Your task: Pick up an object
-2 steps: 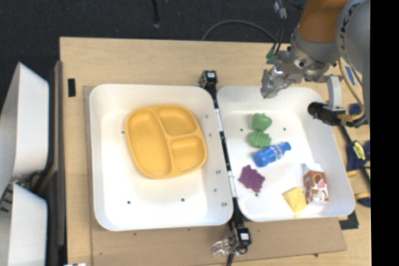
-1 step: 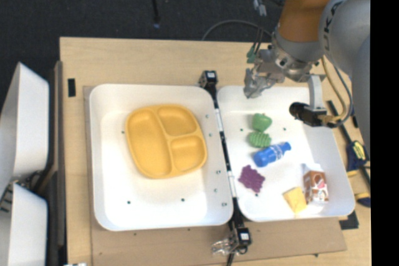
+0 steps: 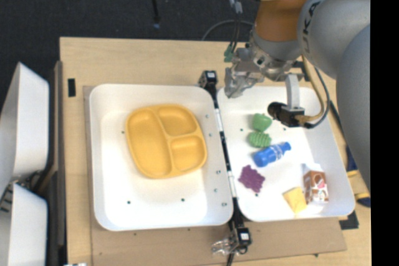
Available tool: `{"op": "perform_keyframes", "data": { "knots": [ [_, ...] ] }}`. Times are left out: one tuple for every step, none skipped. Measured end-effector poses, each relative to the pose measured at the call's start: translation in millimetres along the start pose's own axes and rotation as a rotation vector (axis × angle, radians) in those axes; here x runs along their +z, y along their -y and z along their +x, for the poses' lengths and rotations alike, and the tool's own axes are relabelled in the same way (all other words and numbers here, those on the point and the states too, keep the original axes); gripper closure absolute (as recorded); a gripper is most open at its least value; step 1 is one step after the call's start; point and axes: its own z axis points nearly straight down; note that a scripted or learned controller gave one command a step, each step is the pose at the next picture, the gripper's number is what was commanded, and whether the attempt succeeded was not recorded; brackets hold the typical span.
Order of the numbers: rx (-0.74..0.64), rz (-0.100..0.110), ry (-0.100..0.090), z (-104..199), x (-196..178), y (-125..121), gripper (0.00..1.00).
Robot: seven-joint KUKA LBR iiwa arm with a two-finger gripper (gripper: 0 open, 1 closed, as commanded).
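Observation:
My gripper [image 3: 235,85] hangs over the far left corner of the right bin [image 3: 324,134], under the orange band of the arm. Nothing shows beneath it but bare bin floor. Loose objects lie in that bin, nearer the front and to the right of the gripper: two green ridged pieces [image 3: 260,122] [image 3: 259,139], a blue bottle [image 3: 272,154] on its side, a purple piece [image 3: 251,178], a yellow block [image 3: 295,199] and a red and white carton [image 3: 316,187].
A yellow divided plate [image 3: 166,139] lies in the left bin [image 3: 106,196]. The raised rims of both bins meet along the middle [image 3: 222,146]. A black fitting with cable [image 3: 283,114] hangs from the arm over the right bin's far side.

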Motion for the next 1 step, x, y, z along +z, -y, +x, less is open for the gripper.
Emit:
{"op": "perform_keyframes", "data": {
  "knots": [
    [0.001,0.002,0.001,54.0,14.3,13.7,1.0]
  ]
}}
